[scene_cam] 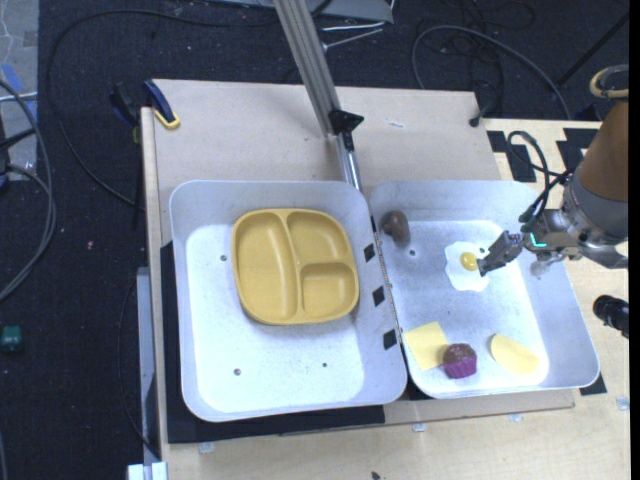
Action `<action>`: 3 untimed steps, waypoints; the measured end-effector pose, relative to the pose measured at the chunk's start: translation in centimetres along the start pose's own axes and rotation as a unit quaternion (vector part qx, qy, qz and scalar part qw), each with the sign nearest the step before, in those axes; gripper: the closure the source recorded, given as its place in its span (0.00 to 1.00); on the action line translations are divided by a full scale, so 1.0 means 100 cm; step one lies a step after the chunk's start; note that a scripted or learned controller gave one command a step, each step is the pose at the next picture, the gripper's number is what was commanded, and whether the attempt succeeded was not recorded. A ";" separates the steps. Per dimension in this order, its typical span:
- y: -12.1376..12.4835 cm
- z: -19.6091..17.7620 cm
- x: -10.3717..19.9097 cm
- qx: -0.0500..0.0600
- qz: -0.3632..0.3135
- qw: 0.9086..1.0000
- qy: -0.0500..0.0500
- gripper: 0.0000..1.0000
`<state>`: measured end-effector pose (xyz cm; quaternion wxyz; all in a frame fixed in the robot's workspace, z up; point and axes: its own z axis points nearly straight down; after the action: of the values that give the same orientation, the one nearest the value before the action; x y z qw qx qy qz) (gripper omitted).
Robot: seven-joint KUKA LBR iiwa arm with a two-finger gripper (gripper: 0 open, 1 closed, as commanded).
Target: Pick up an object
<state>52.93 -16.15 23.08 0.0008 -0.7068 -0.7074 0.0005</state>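
Note:
In the right bin (560, 308) lie a fried egg toy (464, 266), a brown rounded object (396, 226), a yellow square cheese slice (426, 344), a purple cupcake-like object (460, 360) and a yellow wedge (515, 354). My gripper (497, 255) hangs over the right bin, its dark fingertips right beside the fried egg's right edge. Nothing shows between its fingers.
The left bin (200, 368) holds a yellow divided plate (296, 266). A metal pole (312, 58) slants down to the bins' shared back edge. The grey arm (600, 198) with its orange band enters from the right. Cables lie on the dark floor behind.

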 end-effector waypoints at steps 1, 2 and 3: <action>0.000 -0.001 0.000 -0.001 0.000 1.000 0.000 0.00; -0.001 0.044 -0.005 0.001 0.001 1.000 0.000 0.00; 0.001 0.104 -0.012 0.001 0.001 1.000 0.000 0.00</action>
<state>52.97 -17.35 12.69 0.0019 -0.7076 -0.7066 0.0014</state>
